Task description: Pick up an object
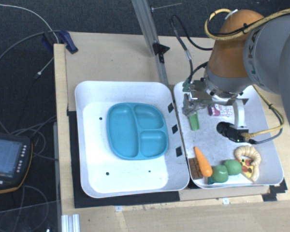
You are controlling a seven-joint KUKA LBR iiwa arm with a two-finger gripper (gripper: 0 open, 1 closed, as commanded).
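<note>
No words or numbers can be read here. A small white packet (pixel 221 111) in the right bin (pixel 275 168) has a purple patch with print on it, but the print is too tiny and blurry to make out. The handheld screen (pixel 7 161) at the left edge glows blue, and nothing on it can be read. The little black marks (pixel 174 128) on the rim between the two bins are plain squares, not letters.
</note>
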